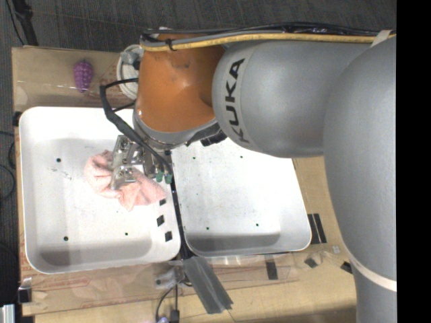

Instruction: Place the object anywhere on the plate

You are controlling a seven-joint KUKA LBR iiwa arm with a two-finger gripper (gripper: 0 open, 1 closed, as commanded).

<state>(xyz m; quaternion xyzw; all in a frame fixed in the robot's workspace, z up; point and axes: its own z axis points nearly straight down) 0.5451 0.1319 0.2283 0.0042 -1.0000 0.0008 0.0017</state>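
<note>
The pink cloth [124, 180] lies crumpled in the left bin [47, 247], and the gripper [126, 165] is down on top of it, touching it. Whether the fingers are spread or pinching, I cannot tell. A purple object [83, 75] sits on the table [47, 66] beyond.

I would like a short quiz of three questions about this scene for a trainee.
1. True or false: the pink cloth lies in the left bin.
2. Which thing lies on the bench beyond the bins? A) a purple grape-like item B) a red cup C) a blue book
3. Fill in: the hand is over the ____ cloth.

Key:
1. true
2. A, the purple item
3. pink
</note>
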